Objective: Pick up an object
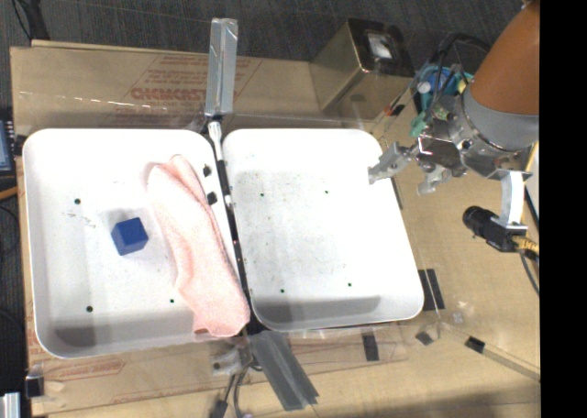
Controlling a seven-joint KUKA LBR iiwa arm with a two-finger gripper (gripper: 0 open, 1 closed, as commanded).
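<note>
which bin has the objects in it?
The left bin: it holds the blue cube and pink cloth. The right bin sits nearer the gripper.

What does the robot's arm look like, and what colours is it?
The arm is big and rounded, with an orange band on top and grey below it. At its end sits a small tool made of shiny silver metal parts. Blue and green cables bunch up beside the wrist, and a black cable loops above them.

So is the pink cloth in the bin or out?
In: the pink cloth lies in the left bin, along its right wall.
</note>
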